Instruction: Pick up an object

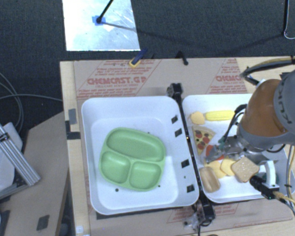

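Gripper (220, 150) is hanging low in the right bin (290, 188) among the toy food, its grasp state impossible to tell, just beside the pizza slice (203, 138) and yellow pieces (220, 166), so nothing is showing as lifted and the pick seems undone.

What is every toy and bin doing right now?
Green tray: flat in the left bin, right way up.
Corn: lying at the right bin's far side.
Pizza slice: flat, beside the gripper.
Toast: lying under the arm.
Bread roll: lying at the near edge.
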Robot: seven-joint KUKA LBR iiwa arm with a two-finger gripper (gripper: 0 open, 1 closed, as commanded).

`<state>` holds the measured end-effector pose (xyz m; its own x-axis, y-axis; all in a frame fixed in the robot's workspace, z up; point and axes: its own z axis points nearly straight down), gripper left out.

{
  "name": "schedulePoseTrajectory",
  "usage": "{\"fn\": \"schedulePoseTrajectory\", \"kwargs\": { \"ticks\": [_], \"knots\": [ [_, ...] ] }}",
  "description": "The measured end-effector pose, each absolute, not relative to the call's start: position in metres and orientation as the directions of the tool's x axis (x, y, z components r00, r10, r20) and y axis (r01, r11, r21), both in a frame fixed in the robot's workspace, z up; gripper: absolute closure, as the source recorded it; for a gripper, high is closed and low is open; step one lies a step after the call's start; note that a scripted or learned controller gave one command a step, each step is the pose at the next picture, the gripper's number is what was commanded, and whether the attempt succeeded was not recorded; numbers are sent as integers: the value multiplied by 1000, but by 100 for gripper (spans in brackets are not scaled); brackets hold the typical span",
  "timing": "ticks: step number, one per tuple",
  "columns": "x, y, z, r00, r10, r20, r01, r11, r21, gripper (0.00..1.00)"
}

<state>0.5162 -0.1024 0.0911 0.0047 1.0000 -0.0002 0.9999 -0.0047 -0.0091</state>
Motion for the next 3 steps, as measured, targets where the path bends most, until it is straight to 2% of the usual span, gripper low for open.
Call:
{"fn": "schedulePoseTrajectory", "kwargs": {
  "ticks": [1,2,3],
  "knots": [
    [532,-87,84,-5,1000,1,1000,5,2,0],
    [487,-46,190,-8,1000,2,1000,8,8,0],
    [499,-85,103,2,1000,-1,1000,-2,-5,0]
  ]
}}
